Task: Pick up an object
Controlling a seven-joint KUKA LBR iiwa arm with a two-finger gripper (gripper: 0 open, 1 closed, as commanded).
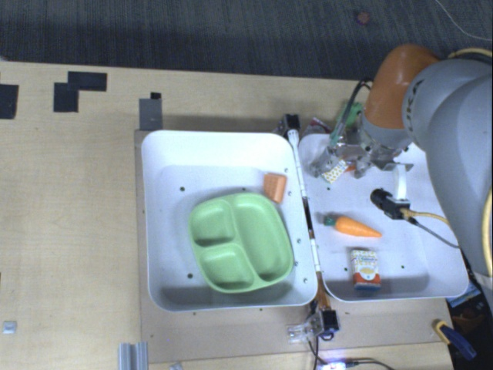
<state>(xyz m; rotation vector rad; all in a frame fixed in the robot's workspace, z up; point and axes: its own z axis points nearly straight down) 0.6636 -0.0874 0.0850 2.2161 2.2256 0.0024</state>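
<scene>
Gripper (333,168) hovering over right bin (416,280), near carrot (356,226); we are not making out its state.

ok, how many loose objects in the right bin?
2. A toy carrot lies mid-bin; a small carton sits near the front wall of the right bin. The arm covers the far right part, so more may be hidden.
</scene>
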